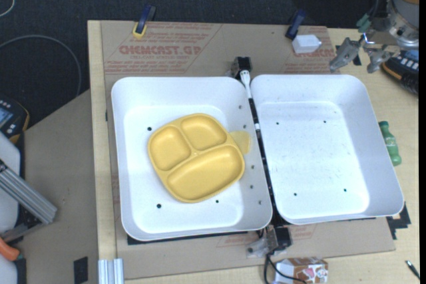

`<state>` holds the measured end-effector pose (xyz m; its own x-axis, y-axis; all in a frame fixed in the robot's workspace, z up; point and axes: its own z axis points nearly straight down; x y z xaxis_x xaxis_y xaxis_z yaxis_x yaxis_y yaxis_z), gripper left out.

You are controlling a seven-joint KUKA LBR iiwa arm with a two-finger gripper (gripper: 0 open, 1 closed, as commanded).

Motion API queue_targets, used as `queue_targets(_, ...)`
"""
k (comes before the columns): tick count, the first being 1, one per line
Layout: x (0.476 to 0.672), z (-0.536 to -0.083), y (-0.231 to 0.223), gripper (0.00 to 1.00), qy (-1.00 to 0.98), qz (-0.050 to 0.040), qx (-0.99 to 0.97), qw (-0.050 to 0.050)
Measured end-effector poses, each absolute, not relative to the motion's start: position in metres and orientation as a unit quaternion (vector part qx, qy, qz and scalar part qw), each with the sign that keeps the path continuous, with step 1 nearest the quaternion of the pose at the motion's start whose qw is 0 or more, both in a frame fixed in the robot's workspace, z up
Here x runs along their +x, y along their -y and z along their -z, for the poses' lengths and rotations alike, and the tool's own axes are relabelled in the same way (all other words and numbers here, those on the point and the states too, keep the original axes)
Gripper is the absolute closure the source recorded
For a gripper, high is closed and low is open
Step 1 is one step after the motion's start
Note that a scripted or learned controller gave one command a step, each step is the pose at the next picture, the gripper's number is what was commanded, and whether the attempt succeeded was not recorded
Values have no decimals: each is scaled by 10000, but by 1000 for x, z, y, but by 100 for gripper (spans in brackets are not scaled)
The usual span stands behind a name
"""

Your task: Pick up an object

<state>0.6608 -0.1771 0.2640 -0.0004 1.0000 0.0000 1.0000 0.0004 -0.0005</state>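
Observation:
A yellow divided plate [195, 157] with three compartments lies in the left white bin [133, 103], near its middle. A small pale yellow piece [241, 140] pokes out from under the plate's right edge. My gripper [357, 55] hangs at the upper right, past the far right corner of the right white bin [319, 143]. Its two grey fingers [341, 56] stand apart with nothing between them. It is far from the plate.
A black pen-like tool [249, 95] lies along the seam between the bins. A green object [390, 142] sits just outside the right bin's right rim. A white block [306, 44] and two blue clamps [142, 20] rest on the cardboard behind the bins.

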Motion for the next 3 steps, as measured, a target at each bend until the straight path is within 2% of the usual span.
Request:
queue_targets(1,593,-344,115,0,7089,15,-7053,-2)
queue_targets(2,547,-437,40,0,7097,31,-7044,-24)
queue_targets(3,482,-543,8,0,7093,66,-7049,-50)
